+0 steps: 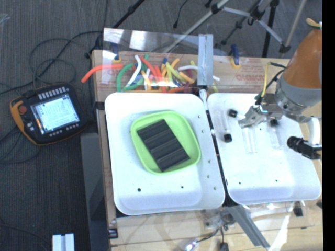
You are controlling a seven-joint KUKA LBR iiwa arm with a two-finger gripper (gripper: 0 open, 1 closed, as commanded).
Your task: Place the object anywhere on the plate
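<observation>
Object: a dark ribbed block (163,144) lies flat on the green plate (140,128), inside its rim, slanted corner to corner.
Plate: sits in the left bin (157,192), roughly at its middle.
Task state: judged done, since the block rests wholly on the plate.
Risk: low from here; a sweep of the arm back over the left bin could nudge the block or plate.
Arm: enters from the right, orange band high, wrist bent down over the right bin (272,182).
Jaws: the gripper (255,116) hangs over the right bin's far left part; nothing between the jaws, which look released, spread apart.
Small parts: 2 dark bits (227,137) lie near the divider.
</observation>
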